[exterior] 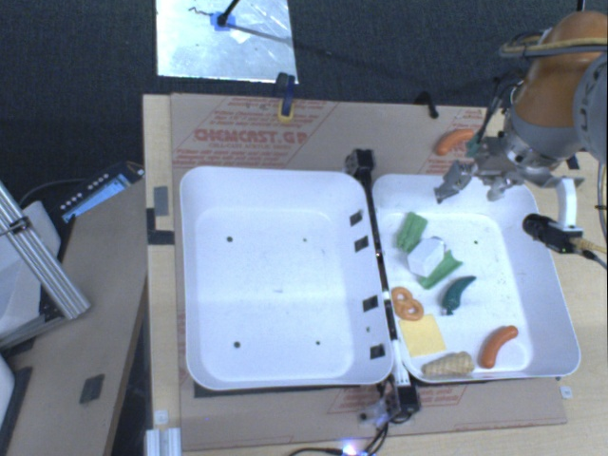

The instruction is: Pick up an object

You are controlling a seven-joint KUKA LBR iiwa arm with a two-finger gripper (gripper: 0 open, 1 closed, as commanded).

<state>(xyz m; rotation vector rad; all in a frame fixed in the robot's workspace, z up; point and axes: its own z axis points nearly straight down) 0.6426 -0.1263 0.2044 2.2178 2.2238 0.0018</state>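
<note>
My gripper [472, 185] hangs over the far edge of the right bin [541, 293], open, with nothing between its fingers. Below it in that bin lie a green block [412, 229], a white piece [427, 253] on a green strip [441, 270], a dark teal pepper-like toy [456, 293], an orange pretzel [408, 303], a yellow square slice [424, 334], an orange sausage [498, 346] and a tan cone [447, 365]. All of them sit apart from the gripper, nearer the camera.
The left bin [275, 274] lies beside the right one, with black clips [366, 245] along the divider between them. An orange sausage-like toy [452, 142] rests on the cardboard behind the right bin, next to the arm. A foil sheet [226, 27] lies at the back.
</note>
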